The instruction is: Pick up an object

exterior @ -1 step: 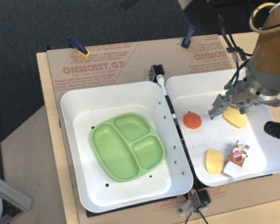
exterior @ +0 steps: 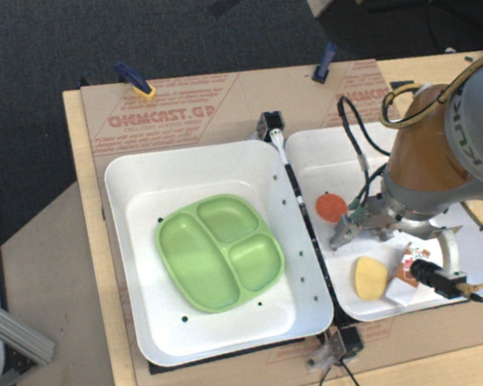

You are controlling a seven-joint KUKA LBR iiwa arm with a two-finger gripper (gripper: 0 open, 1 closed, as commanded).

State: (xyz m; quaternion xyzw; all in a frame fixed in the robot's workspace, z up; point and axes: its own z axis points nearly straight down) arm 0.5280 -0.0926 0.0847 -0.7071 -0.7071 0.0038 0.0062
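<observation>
The right bin holds a small red-orange round object, a yellow wedge-shaped object, and a small red and white item partly under the arm. My gripper sits low in this bin, just below and right of the red object and above the yellow one. Its grey fingers point left. Nothing shows between them, and whether they are open or shut is unclear. The grey arm with its orange band covers the bin's right half.
The left bin holds a green three-compartment plate. A black divider rail runs between the bins. Cables loop above the arm. Blue clamps hold the cardboard base at the back.
</observation>
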